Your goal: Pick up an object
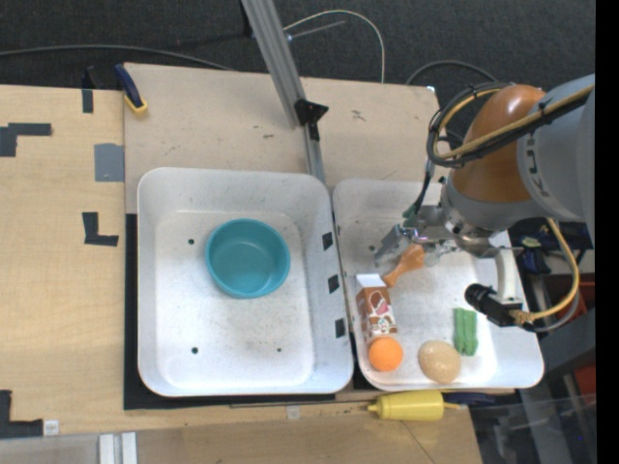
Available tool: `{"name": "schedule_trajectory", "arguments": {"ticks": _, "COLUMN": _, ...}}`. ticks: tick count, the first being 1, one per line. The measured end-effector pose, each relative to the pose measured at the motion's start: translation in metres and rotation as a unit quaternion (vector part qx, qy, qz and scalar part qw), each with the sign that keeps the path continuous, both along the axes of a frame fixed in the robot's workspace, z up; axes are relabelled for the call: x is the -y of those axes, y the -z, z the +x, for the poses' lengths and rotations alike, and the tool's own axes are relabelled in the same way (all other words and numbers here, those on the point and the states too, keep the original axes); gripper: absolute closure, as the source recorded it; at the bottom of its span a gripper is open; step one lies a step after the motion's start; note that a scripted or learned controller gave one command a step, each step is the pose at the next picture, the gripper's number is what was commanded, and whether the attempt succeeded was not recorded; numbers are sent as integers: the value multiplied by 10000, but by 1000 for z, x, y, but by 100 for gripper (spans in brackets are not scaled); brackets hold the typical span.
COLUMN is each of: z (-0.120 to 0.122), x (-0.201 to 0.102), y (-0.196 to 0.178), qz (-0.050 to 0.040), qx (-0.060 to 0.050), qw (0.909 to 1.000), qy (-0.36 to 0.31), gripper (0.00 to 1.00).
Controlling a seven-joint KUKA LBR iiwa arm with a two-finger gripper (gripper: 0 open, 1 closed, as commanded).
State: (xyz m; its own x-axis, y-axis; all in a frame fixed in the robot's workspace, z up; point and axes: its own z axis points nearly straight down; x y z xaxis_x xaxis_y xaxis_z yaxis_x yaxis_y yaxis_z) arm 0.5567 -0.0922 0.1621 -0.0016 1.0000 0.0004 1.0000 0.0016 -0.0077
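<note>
From the overhead camera I have the arm (522, 153) coming in at three o'clock, orange band above the wrist, bent down over the right bin (513, 370). My gripper (404, 249) sits low near the bin's upper-left part. I can make out a small orange-brown piece (406, 263) right at the fingertips, at about six o'clock from them, but I cannot tell whether the jaws are spread or closed, nor whether that piece is actually between them.

The remaining candidates lie toward six o'clock from the gripper, along the bin's near side: a brown-and-white carton (376, 307) lying flat, an orange ball (386, 354) touching its lower end, a pale tan egg-shaped object (439, 362) just beside the ball at three o'clock, and a green piece (466, 332) at about one o'clock from the egg shape.

The left bin (164, 356) holds a teal bowl (249, 257), upright, above its centre. A yellow bottle (411, 406) lies on the bench just outside the right bin's near rim.
</note>
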Motion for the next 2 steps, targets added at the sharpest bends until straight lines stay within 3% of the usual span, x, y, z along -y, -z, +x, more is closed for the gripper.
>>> {"name": "schedule_trajectory", "arguments": {"ticks": 1, "z": 0, "x": -2, "y": 44, "qz": -2, "qx": 0, "qw": 10000, "qy": 1, "gripper": 0}}
{"name": "schedule_trajectory", "arguments": {"ticks": 2, "z": 1, "x": -2, "y": 32, "qz": 1, "qx": 17, "qw": 10000, "qy": -8, "gripper": 100}}
